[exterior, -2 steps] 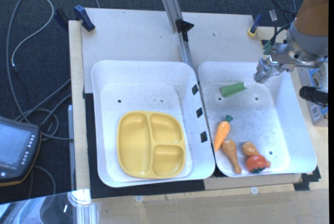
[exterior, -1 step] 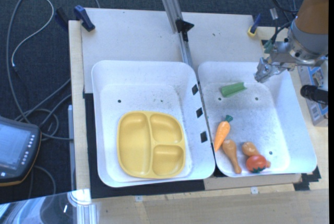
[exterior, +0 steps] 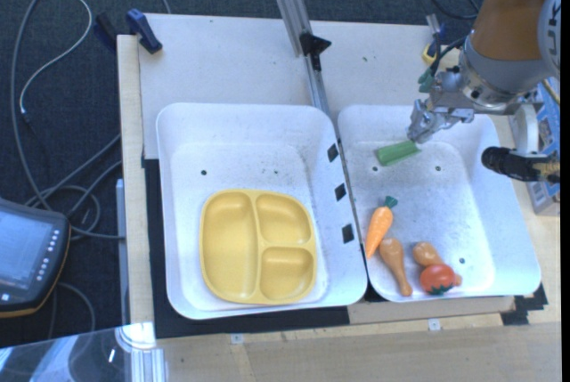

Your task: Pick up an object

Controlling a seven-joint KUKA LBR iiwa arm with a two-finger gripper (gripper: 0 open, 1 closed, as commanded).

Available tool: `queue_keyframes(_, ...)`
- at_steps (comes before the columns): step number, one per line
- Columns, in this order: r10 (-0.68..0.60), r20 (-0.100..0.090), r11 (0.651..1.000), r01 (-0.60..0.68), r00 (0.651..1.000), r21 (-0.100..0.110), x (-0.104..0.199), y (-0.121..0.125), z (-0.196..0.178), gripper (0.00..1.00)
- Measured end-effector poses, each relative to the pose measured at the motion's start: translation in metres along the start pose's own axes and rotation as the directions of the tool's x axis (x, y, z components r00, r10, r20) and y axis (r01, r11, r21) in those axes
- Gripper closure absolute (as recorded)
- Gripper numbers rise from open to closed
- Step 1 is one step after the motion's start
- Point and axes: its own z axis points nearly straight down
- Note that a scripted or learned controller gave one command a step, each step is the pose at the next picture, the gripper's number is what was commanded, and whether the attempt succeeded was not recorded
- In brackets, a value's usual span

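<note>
**A:** Where is the arm right now?

**B:** The grey arm with the orange band reaches in from the right, and its two-finger gripper (exterior: 420, 129) hangs over the upper part of the right-hand shallow white bin (exterior: 481, 220). Its tip sits right at the end of a flat green rectangular piece (exterior: 397, 152) that lies slightly tilted on the bin floor.

**A:** Are the jaws clamped on that green piece?

**B:** I cannot tell. The tip meets the piece's right end, but whether the jaws are apart or together is too small and too dark to read, and the piece looks to be lying on the bin floor.

**A:** What else is in that bin?

**B:** Near the lower edge, an orange toy carrot with a green top (exterior: 380, 227), a tan drumstick-shaped toy (exterior: 394, 264) just beside it, a small brown rounded toy (exterior: 425, 253), and a red tomato-like toy (exterior: 438, 279) touching that brown one. All are well apart from the green piece.

**A:** And the left bin?

**B:** The left-hand white bin (exterior: 240, 135) holds a yellow plastic plate with three compartments (exterior: 259, 245), lying flat in its lower half. Both bins rest side by side on the pale counter (exterior: 232, 55).
</note>
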Motion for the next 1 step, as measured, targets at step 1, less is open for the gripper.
queue_keyframes(1,-0.002,0.0,1.0,0.002,1.0,-0.002,0.0545,0.0156,0.0101,1.0)
